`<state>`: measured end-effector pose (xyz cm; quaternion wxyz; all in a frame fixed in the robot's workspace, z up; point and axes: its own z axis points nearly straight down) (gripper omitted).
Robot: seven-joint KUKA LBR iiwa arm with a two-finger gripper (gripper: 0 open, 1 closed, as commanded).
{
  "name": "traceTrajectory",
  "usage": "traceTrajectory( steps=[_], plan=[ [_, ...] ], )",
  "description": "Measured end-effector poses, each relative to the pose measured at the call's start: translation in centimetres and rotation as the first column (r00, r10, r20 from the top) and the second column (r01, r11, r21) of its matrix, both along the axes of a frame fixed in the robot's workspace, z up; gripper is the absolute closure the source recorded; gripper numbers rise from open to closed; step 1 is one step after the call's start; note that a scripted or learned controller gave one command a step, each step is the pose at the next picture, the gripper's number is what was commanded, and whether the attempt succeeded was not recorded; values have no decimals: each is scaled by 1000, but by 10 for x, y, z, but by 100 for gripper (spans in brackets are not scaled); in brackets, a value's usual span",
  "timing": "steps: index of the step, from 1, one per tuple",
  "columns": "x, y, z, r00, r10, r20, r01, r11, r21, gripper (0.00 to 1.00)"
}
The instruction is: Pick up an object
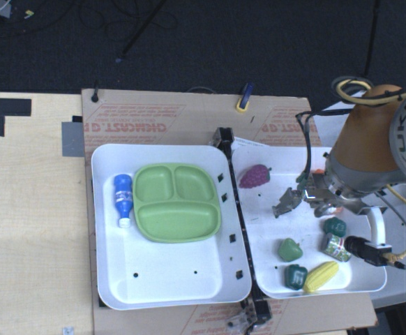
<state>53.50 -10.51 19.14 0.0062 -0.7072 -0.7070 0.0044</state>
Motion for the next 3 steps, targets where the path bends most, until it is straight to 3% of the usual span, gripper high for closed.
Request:
traceTrajectory(
  steps=[1,3],
  plan=[
    [3,0,5,1000,1,11,-1,1000,-1,0],
    [7,10,-107,1000,1,10,-1,1000,-2,0]
  ],
)
